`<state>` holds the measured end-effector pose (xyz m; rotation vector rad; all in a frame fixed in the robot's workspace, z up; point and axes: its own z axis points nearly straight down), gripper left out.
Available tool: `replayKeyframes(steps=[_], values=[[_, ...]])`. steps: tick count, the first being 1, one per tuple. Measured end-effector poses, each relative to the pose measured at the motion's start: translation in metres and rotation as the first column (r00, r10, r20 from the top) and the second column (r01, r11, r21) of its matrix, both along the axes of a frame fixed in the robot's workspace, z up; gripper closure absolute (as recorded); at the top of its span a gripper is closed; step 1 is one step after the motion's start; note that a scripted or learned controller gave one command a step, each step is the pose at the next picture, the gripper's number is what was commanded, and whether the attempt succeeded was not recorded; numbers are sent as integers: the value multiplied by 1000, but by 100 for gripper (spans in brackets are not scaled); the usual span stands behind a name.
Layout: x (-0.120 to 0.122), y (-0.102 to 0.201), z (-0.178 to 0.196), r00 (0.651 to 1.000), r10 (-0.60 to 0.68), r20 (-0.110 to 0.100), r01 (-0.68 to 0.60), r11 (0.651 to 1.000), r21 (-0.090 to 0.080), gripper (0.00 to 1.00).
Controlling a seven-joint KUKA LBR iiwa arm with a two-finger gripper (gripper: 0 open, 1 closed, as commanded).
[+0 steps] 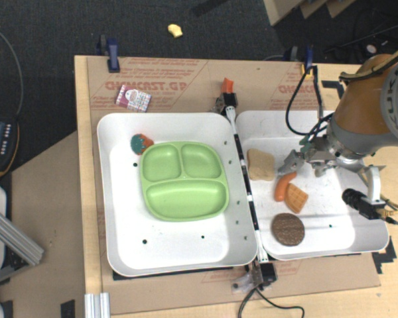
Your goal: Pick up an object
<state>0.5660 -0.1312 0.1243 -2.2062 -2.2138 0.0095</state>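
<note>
On the far left of the bench (86, 177), bare brown board runs beside the left bin (119, 230). Small pink-and-white packet (132, 98) lies on the board just above that bin's top edge, apart from it. Blue clamp (111, 52) grips the bench's back edge, upper left.

Left bin: white, shallow. Green divided plate (184, 181) sits near its middle, three compartments, two small at top and one wide below; nothing visible in them. Small round red-and-teal object (142, 143) lies at the plate's upper-left corner, touching or nearly touching its rim; cannot tell which.

Between the bins: orange-tipped clamp (227, 95) at the top of the seam, another black clamp (262, 273) at the bottom.

Right bin (331, 244): tan bread-like piece (261, 164) close to the left wall. Below and right of it, an orange carrot-like piece (282, 187), tilted, with a tan waffle-textured square (296, 197) touching its lower right side. Dark brown round cookie (288, 230) lies lower down, apart from the others, near the bin's front edge.

Gripper (304, 159) hangs over the right bin's upper middle, just above and right of the carrot piece's upper end. Fingers point left and down; whether they are spread or pressed together cannot be told from this angle, and nothing is seen between them. Grey arm with orange band (361, 105) enters from the right; black cable (298, 105) loops above it.

Small yellow scrap (176, 30) on the dark floor beyond the bench.
</note>
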Motion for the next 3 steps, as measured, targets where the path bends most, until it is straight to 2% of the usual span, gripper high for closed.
replayKeyframes(steps=[1,2,3], values=[[-2,25,-41,1000,-3,15,3,1000,-7,0],[-29,35,-40,1000,-5,13,5,1000,-6,0],[-46,26,-40,1000,-5,13,5,1000,-7,0]])
